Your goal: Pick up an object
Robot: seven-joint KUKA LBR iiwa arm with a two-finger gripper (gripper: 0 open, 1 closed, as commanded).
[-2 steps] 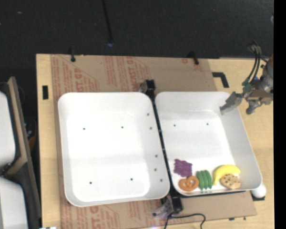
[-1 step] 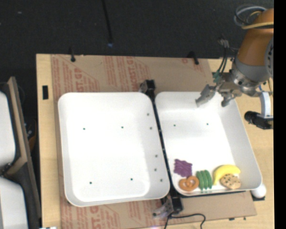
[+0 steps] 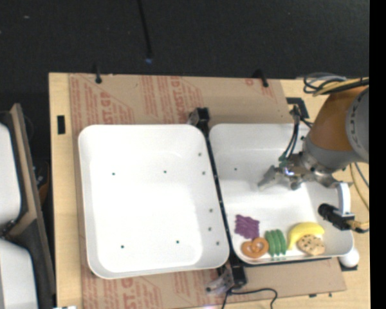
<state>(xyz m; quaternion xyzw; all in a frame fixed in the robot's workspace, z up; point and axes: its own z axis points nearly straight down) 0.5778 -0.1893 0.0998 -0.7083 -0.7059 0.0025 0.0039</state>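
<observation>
Along the front edge of the right bin (image 3: 251,143) lie several small items: a purple piece (image 3: 246,224), an orange pretzel-like ring (image 3: 254,248), a green ridged piece (image 3: 276,242), a yellow banana-like piece (image 3: 307,230) and a tan cookie (image 3: 311,244). My gripper (image 3: 280,177) hangs over the middle of the right bin, behind those items and apart from them. Its two fingers are spread, one pointing left (image 3: 267,178), and nothing sits between them.
The left bin (image 3: 148,198) lies beside the right one on a cardboard sheet (image 3: 135,98). The arm's grey wrist and orange band (image 3: 331,124) occupy the right bin's far right side. A black-and-white fitting (image 3: 338,214) sits at the right rim.
</observation>
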